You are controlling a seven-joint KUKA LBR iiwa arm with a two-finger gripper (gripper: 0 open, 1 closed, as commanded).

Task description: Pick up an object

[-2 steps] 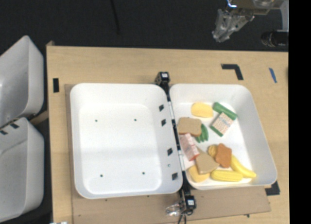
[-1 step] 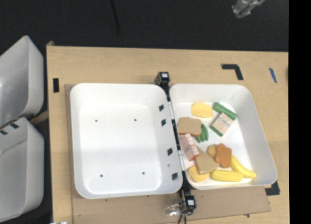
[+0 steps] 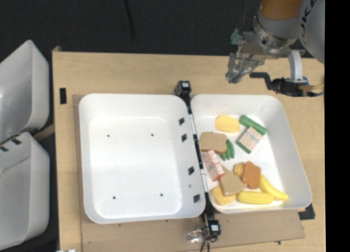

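1. Presently the gripper (image 3: 239, 73) hangs above the far edge of the right bin (image 3: 284, 115), over bare table (image 3: 136, 68), well apart from anything it could take. Nothing lies between the fingers; whether they stand spread or closed I cannot tell at this angle.
2. Step in hand, as I judge it: the approach. No object is picked yet.
3. The candidates all lie in the right bin, crowded toward its near and left side. The left bin (image 3: 87, 152) holds a smooth white floor with a few small dark marks.
4. Objects look like toy food, mostly smooth moulded plastic:
   - a yellow rounded lump (image 3: 227, 123), far side of the pile;
   - a green stick (image 3: 252, 124) beside it, touching a small printed box (image 3: 249, 139);
   - a tan bread slice (image 3: 213, 142), flat, by the bin's left wall;
   - a pink-and-white packet (image 3: 213, 164), flat, seemingly thin;
   - an orange-brown lump (image 3: 251, 174);
   - a banana (image 3: 272, 189) and a yellow ridged piece (image 3: 254, 197), nearest.
5. Next move likely calls for travelling nearward over the bin, then descending on one piece. The yellow lump sits somewhat apart, so it looks the easier target; the flat slice and packet may offer little to grip.
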